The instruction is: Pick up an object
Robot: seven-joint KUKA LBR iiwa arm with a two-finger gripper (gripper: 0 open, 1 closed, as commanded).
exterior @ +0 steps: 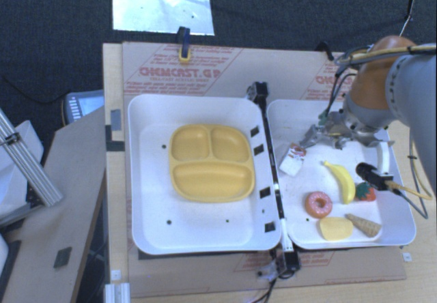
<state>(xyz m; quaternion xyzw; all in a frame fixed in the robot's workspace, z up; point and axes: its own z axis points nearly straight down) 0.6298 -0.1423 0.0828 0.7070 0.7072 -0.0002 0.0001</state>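
Gripper: the gripper (308, 136) is hanging low over the upper left part of the right bin (396, 226), its metal fingers pointing left toward the small white carton (292, 160); the fingers are showing a narrow gap with nothing between them, so it is carrying nothing.

Arm: the grey arm with its orange band (375, 83) is reaching in from the right, over the right bin's far edge.

Nearest candidate: the small white carton is lying just below and left of the fingertips, apart from them. It is looking light and boxy, probably thin-walled; pinching it across its flat sides seems the safest hold.

Other candidates: the toy banana (341, 180) is lying at the bin's middle, smooth and curved, likely to slip unless taken across its mid-body. The pink doughnut (318, 204) is sitting below it, with a yellow wedge (335, 228) and a waffle cone (363, 224) near the front wall, and a strawberry (367, 192) beside the banana's tip. All are looking like light, stiff plastic toys.

Left bin: the left bin (147, 226) is holding a yellow divided plate (208, 162).

Writing: red lettering on the sheet under the bins (179, 71) is reading "CHEMCAST"; the carton's red mark is too small to read.
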